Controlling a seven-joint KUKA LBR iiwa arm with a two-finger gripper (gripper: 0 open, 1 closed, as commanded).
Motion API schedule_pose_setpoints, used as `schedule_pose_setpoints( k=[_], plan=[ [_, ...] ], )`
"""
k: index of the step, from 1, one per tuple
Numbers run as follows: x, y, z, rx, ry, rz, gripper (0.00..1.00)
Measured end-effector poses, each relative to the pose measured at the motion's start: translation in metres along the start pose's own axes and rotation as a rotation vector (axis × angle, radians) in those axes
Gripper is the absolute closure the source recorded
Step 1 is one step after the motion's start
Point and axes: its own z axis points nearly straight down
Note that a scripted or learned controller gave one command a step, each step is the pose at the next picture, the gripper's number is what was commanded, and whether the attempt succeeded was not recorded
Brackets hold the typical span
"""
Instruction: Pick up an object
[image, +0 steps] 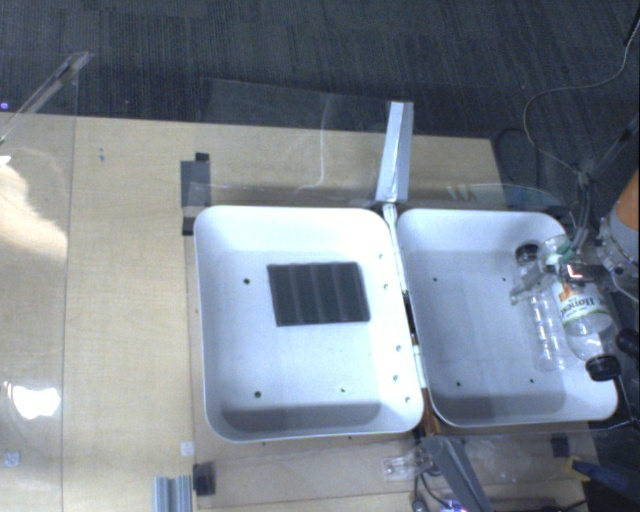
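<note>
2 bottles (565, 315) in right bin (470, 320)

right bin (470, 330): clear bottle (578, 318) lies by its right wall | hand (556, 262) at bottle's far end | left bin (230, 300): dark ridged pad (318, 293) inside

Arm (625, 225) cut off, seemingly rightward.

By the right bin (500, 300)'s far right rim we see little of the arm (628, 215): a patch of orange band at the edge, with pale grey casing just below it. Nearer the bin sits the gripper (562, 262), a cluster of silvery metal parts showing a small reddish spot.
</note>
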Motion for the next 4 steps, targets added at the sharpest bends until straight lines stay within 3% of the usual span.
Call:
schedule_pose_setpoints(
  k=[1,2,3,4],
  plan=[
    [-0.011,0.008,0.099,-0.013,-0.005,-0.048,0.0],
    [-0.006,0.03,-0.013,-0.005,-0.002,0.055,0.0],
    [0.031,-0.013,-0.013,0.0,0.0,0.205,0.0],
    [0.019,0.006,0.096,0.001,0.0,0.173,0.0]
  ],
)
